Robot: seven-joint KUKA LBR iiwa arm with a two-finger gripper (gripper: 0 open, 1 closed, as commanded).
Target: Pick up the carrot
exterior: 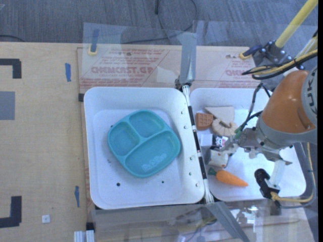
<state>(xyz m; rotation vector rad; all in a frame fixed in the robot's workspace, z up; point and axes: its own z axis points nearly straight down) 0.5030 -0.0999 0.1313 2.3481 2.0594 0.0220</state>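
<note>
Counts: two white bins are seen, one teal divided plate point(144, 143) in the left bin point(96, 105), one carrot point(231, 178).
Carrot: laid near the front of the right bin point(298, 183), long axis roughly left-right, tip pointed right, leafy end left.
Neighbours: a waffle-like toy point(204, 120), a tan wedge point(220, 113), and a white block point(219, 158) just above the carrot.
Gripper point(229, 145): parked over that clutter; finger state can't be told.

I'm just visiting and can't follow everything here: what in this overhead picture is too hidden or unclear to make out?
- Gripper: its fingers blur into the toys in the camera view, so open or shut can't be told.
- Small white item beside the carrot: too small and blurred to identify.
- Right bin: the arm covers much of its floor.
- Teal plate: its embossed marking is too small to read.
</note>
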